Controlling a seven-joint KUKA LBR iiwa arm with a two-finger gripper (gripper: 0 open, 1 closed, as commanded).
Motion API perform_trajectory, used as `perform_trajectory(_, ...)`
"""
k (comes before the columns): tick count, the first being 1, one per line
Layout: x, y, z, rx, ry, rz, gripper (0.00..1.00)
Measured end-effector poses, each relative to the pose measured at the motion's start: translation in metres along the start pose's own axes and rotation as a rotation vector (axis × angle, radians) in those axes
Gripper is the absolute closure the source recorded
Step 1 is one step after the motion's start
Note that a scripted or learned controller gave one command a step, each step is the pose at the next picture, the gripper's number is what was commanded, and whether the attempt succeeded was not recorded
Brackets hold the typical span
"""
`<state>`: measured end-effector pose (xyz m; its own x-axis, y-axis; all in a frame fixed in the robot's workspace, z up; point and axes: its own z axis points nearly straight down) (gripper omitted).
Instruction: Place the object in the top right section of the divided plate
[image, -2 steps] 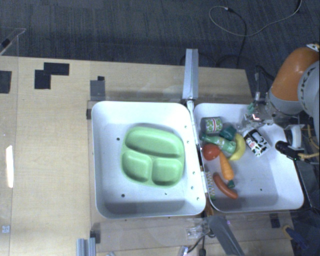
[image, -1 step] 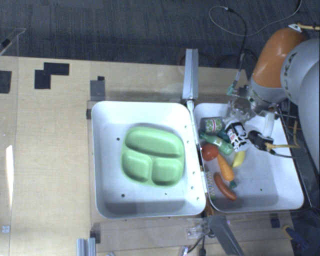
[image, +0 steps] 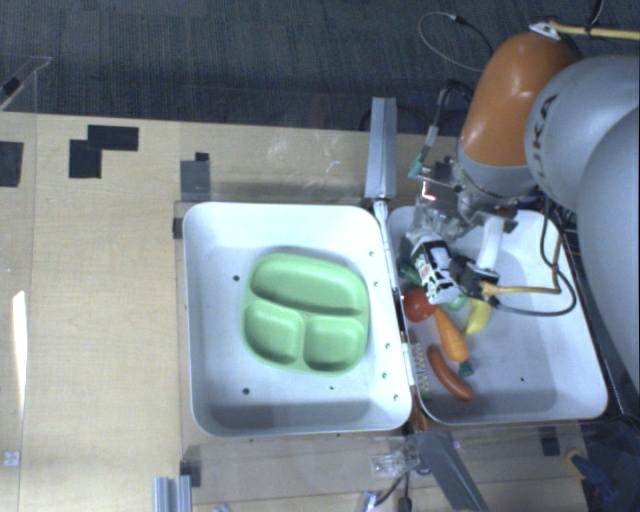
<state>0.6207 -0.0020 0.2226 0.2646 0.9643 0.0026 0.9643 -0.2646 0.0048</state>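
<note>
Green plate (image: 305, 311) sits in the left bin (image: 215, 330). Gripper (image: 437, 277) hangs over toy food (image: 449, 340) in the right bin (image: 560, 380). I cannot tell its grip.

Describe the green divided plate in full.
The plate is pale green, smooth and slightly glossy, plastic by the look of it, a rounded rectangle. Raised ridges split it into three sections: one long section across the far side and two smaller ones side by side nearer the camera. All three look empty. It lies flat, slightly turned, about the middle of the left bin, touching only the bin's floor. Nothing else rests against it.
</note>
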Motion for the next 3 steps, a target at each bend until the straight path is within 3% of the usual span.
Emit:
perform_trajectory(1, -0.037, -0.001, 0.016, 0.002, -0.001, 0.048, 1.00)
perform_trajectory(2, 0.046, 0.022, 0.037, 0.001, -0.001, 0.166, 1.00)
perform_trajectory(3, 0.083, -0.073, -0.011, 0.001, 0.000, -0.265, 1.00)
